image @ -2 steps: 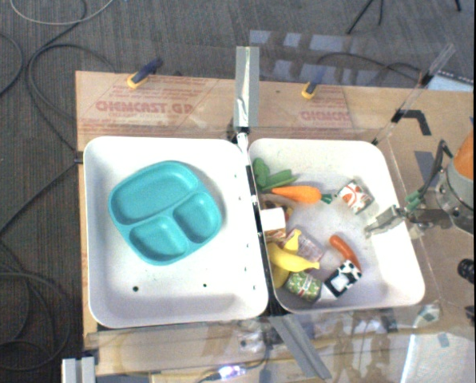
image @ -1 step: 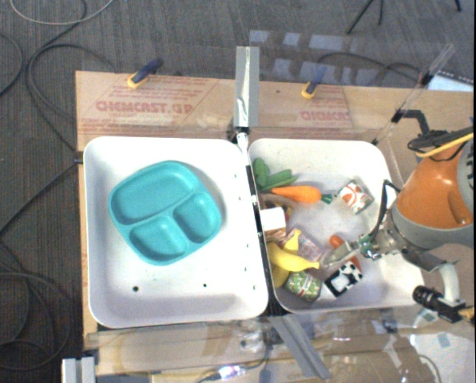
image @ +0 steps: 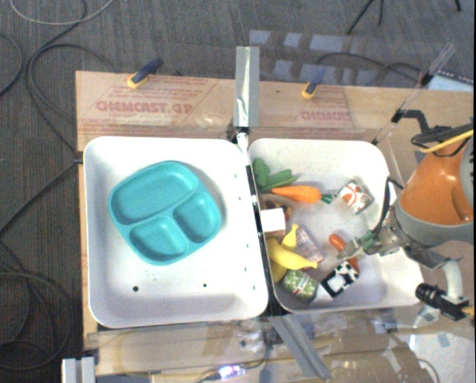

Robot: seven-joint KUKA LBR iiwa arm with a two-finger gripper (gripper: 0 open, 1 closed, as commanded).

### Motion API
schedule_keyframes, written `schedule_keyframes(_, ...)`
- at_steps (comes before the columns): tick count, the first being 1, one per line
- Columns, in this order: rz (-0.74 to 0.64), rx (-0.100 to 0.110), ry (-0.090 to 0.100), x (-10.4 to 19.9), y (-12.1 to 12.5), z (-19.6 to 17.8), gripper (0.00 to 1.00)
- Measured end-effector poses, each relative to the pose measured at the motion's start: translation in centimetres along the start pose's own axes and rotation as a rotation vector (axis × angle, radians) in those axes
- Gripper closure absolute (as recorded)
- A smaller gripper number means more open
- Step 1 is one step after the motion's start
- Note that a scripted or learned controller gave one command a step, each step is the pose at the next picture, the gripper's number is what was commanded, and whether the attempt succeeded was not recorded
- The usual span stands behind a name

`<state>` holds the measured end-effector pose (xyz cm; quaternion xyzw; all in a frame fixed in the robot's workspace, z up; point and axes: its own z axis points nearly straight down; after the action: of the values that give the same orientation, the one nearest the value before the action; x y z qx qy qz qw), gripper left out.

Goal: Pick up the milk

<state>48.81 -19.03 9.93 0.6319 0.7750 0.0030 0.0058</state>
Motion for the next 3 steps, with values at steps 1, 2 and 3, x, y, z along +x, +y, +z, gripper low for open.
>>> schedule_keyframes(1,0.000,0.001,0.001,0.0,0.0,0.0,0.00)
schedule_keyframes(2,0.000,0.003,0.002,0.1,0.0,-0.8,1.00)
schedule_keyframes(3,-0.150,0.014,0.006,-0.8,-0.6,-2.8,1.00)
